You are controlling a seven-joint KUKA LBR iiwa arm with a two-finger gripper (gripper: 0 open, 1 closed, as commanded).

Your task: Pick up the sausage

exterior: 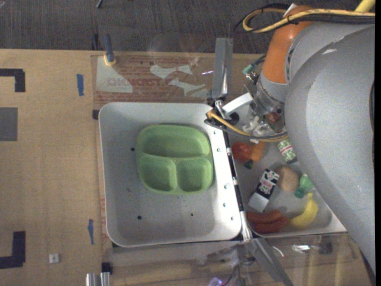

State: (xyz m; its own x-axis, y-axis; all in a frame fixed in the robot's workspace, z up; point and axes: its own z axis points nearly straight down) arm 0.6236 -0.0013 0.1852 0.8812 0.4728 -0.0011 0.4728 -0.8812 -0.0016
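Two bins sit side by side on the bench (pixel 47 159), touching along a shared rim. In the left bin (pixel 119 219) a divided tray (pixel 175 158) lies near the middle, closer to the far edge than the near one. The right bin (pixel 333 222) holds a cluster of things. The sausage (pixel 268 220) lies in its near-left corner, against the near rim. A banana (pixel 305 214) lies just right of it. A small carton (pixel 264 189) stands tilted just behind the sausage, with a potato (pixel 287 179) beside it on the right. Farther back, a tomato (pixel 243 152) rests by the left rim and a can (pixel 287 152) lies to its right. The arm (pixel 333 100) reaches over the right bin's far side, its gripper (pixel 256 121) above the far-left corner.
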